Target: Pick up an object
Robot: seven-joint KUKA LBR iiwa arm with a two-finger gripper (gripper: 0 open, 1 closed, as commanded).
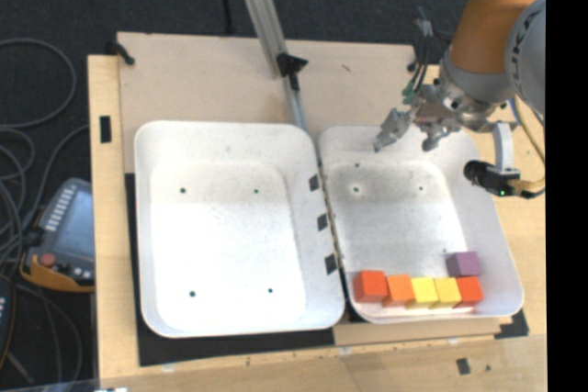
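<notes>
Camera view: the tool (411,134) hangs over the far edge of the right bin (478,197), its two fingers spread apart with nothing between them. One finger points toward the bin's middle, the other sits closer to the wrist under the orange band, so the tool looks tilted rather than plumb. It is well apart from anything it could lift.

The blocks are all at the opposite, near end of that bin. A row of five lies along the near wall: an orange block (370,285), a second orange one (401,289), a yellow block (424,291), another yellow (447,291) and an orange end block (469,290), each touching its neighbour. A purple block (463,263) sits just behind the right end of the row, touching or nearly touching it.

Packed this way, the row leaves the fingers little room to slip between blocks; the purple one and the left end block have freer sides. The bin floor between tool and blocks is open. The left bin (156,225) lies beside it on the bench (202,78).
</notes>
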